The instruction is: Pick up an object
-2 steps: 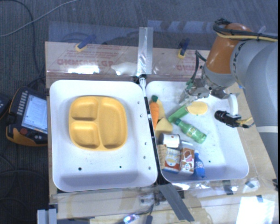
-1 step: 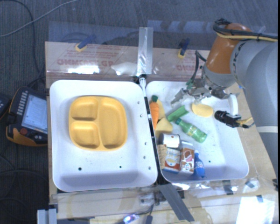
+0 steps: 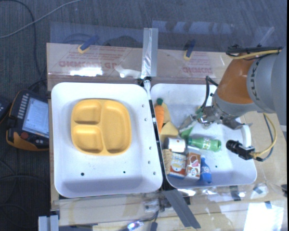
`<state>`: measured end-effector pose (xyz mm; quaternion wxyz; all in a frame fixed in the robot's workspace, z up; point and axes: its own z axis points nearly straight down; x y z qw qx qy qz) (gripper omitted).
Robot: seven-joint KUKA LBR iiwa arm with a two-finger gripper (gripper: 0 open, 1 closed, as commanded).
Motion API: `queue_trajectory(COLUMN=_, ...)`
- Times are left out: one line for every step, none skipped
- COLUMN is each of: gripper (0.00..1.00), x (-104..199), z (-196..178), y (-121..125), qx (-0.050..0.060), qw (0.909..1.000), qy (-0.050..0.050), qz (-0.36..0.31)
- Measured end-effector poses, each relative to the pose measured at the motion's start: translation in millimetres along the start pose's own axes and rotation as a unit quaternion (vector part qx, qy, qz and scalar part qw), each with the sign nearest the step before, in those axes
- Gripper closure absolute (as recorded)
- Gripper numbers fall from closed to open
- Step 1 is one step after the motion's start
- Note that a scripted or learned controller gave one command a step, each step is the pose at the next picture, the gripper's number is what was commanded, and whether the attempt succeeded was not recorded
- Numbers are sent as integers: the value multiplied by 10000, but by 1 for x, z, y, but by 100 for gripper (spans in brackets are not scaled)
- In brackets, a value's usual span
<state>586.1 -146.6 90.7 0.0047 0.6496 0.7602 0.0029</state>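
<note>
My gripper (image 3: pixel 192 122) hangs low in the right bin (image 3: pixel 236 170), near its middle. Just below it lies a green bottle (image 3: pixel 204 143) on its side, close to the gripper but not visibly held. An orange carrot (image 3: pixel 159 114) rests against the bin's left wall, with a yellow wedge (image 3: pixel 169 129) beside it. Toward the front sit a small white can (image 3: pixel 176 144), a brown-and-white carton (image 3: pixel 175 163), a red-and-white pack (image 3: pixel 193 166) and a blue item (image 3: pixel 205 173).
The left bin (image 3: pixel 67 177) holds a yellow divided plate (image 3: pixel 101 126). The grey arm with its orange band (image 3: pixel 236 83) comes in from the right above the right bin's back corner. A handheld control pendant (image 3: pixel 29 121) lies on the floor at left.
</note>
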Motion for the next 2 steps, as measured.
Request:
queue_trajectory(gripper=100, x=1, z=-8, y=2, qx=-6, qw=10000, qy=15, qz=-3)
queue_trajectory(gripper=100, x=48, z=-91, y=69, qx=74, qw=9980, qy=9, qz=623)
